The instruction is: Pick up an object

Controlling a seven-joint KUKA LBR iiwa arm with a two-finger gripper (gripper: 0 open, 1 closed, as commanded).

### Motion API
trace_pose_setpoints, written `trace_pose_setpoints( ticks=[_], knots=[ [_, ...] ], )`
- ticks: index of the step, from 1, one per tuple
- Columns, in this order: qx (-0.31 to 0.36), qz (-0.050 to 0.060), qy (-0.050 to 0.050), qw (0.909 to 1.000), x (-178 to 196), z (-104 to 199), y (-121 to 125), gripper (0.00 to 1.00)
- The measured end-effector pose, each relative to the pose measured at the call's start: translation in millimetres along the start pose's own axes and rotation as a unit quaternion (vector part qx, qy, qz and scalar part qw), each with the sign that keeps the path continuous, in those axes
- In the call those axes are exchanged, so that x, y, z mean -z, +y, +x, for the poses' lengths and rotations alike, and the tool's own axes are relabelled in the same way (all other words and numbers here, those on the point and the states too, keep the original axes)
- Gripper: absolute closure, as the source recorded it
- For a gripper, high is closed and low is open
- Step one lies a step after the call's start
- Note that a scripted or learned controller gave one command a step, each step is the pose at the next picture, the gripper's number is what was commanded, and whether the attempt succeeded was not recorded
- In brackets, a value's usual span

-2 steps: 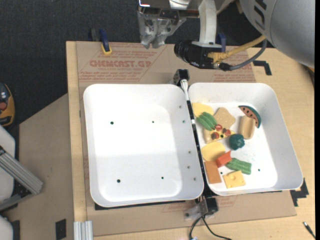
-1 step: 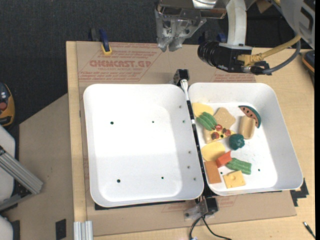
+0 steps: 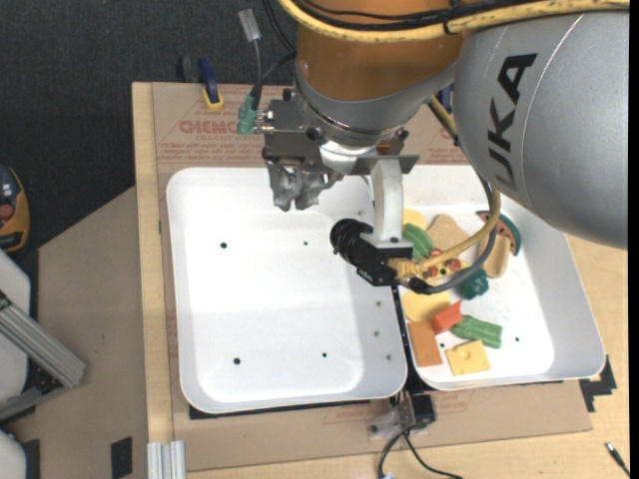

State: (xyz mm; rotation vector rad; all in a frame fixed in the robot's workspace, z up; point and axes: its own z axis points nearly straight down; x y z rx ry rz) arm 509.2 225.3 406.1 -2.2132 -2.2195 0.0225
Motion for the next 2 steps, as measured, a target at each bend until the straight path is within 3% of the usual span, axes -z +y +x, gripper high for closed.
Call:
trace_pose_setpoints(
  ticks=[1, 2],
  knots=[
    [-0.002, -0.003, 0.001, 1.0000, -180, 0, -3, 1.00],
    [-0.002, -0.007, 0.002, 1.0000, -328, 1, 14, 1.00]
  ],
)
